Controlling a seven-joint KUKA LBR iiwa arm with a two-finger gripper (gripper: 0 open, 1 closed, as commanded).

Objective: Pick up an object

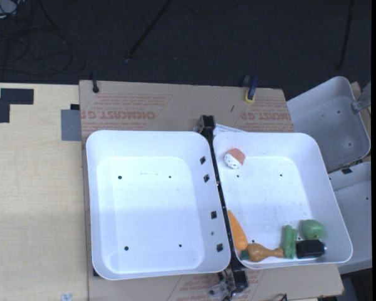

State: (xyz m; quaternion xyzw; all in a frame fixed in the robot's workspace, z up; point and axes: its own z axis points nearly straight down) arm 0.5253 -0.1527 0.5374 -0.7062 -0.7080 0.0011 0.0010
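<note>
White plastic bins sit side by side on a sheet of brown cardboard (175, 108) printed with red lettering, seen from above at a slant. The left bin (100, 168) shows a bare white floor marked with a few small dark dots. The right bin (323, 168) holds all the loose objects.

Near its back left corner lies a small white-and-orange piece (234, 158), well apart from the rest. Along the left wall, toward the front, an orange carrot-shaped toy (237, 229) lies lengthwise. Just in front of it, against the front wall, rests a yellow-orange gourd-like toy (263, 252). Beside that stands a long green piece (289, 241), and to its right a rounded green object (313, 229) sits just behind a black block (310, 249), the three crowded together in the front right corner.

Black clips (207, 162) run along the seam where the two bins meet. A blue-and-yellow clamp (250, 88) grips the cardboard's far edge. A pale wooden bench top (31, 180) stretches to the left, and a grey metal plate (329, 121) lies to the right of the bins. Dark flooring with trailing cables (25, 17) fills the background.

The state of the claw cannot be told.
</note>
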